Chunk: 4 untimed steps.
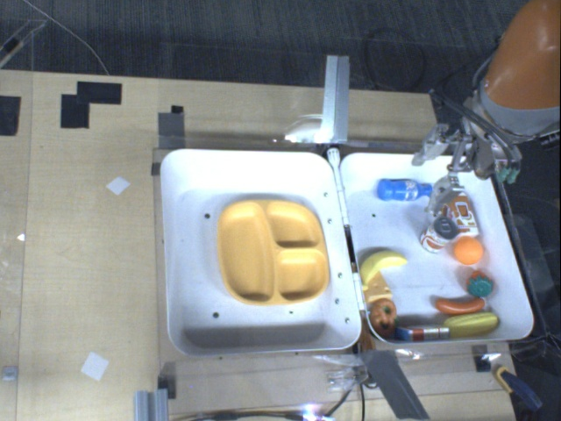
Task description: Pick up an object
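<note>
Gripper (449, 185) over crinkled snack packet (450, 221)

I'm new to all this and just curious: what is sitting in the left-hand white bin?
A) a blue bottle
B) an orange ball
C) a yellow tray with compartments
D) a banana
C: the yellow tray lies alone in the middle of the left bin, while the small items are in the right bin.

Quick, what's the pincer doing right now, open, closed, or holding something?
Pincer: cannot be told; it hangs over the right shallow white bin, just above a small white and orange packet.
</note>
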{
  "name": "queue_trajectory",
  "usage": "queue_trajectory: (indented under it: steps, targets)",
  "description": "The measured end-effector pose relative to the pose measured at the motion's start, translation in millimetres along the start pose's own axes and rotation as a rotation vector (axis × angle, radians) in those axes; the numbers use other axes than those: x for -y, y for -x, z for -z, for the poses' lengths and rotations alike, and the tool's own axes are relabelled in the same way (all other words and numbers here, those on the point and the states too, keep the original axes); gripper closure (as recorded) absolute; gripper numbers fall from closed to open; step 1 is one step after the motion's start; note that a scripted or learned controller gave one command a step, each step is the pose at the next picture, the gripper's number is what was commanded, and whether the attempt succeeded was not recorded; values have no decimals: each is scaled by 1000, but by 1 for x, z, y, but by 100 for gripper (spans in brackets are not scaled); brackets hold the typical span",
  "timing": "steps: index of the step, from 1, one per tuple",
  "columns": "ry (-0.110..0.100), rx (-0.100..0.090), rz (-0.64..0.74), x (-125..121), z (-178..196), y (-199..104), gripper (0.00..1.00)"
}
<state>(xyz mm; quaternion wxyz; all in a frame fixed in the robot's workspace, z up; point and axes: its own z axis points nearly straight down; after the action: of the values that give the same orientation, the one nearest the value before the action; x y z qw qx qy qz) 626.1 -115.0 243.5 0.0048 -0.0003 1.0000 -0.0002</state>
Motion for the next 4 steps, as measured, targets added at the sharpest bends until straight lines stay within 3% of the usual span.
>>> queue_trajectory:
  steps: [1, 2, 3, 4]
  targets:
    - [1, -7, -175, -12, -105, -50, 0]
    - [-1, -3, 34, 50, -148, -73, 0]
    - [-2, -7, 65, 73, -155, 7, 0]
    - [-10, -54, 220, 46, -155, 31, 0]
